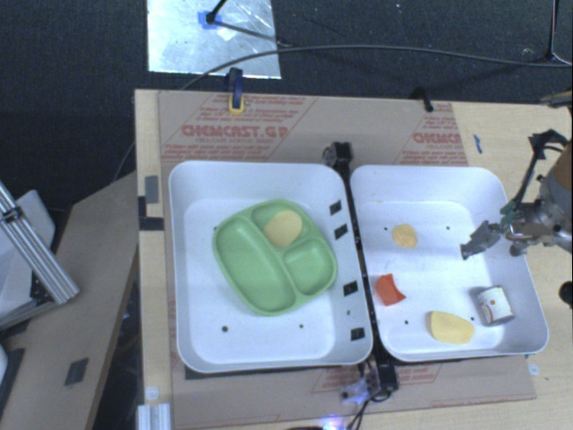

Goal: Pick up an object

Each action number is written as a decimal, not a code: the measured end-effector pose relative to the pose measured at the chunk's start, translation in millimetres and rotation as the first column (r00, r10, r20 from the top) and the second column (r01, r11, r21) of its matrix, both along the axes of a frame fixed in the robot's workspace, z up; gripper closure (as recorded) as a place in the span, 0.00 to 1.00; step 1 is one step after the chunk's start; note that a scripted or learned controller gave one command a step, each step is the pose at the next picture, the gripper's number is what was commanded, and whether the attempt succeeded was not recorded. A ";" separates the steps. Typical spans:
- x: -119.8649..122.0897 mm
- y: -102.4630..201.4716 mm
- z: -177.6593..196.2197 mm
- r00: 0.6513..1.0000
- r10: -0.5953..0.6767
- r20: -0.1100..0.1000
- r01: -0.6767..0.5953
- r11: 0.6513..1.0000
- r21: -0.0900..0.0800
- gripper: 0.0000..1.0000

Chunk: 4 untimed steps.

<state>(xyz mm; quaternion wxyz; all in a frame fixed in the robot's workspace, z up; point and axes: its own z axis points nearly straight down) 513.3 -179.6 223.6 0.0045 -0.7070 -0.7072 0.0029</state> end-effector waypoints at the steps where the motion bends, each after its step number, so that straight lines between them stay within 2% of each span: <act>1: 2.8 0.5 5.9 1.000 0.003 0.012 -0.003 1.000 -0.003 0.00; 2: 13.2 -1.2 -46.1 1.000 0.001 0.008 -0.001 1.000 -0.002 0.00; 4: 6.2 4.8 -141.4 1.000 0.000 0.008 0.000 1.000 -0.001 0.00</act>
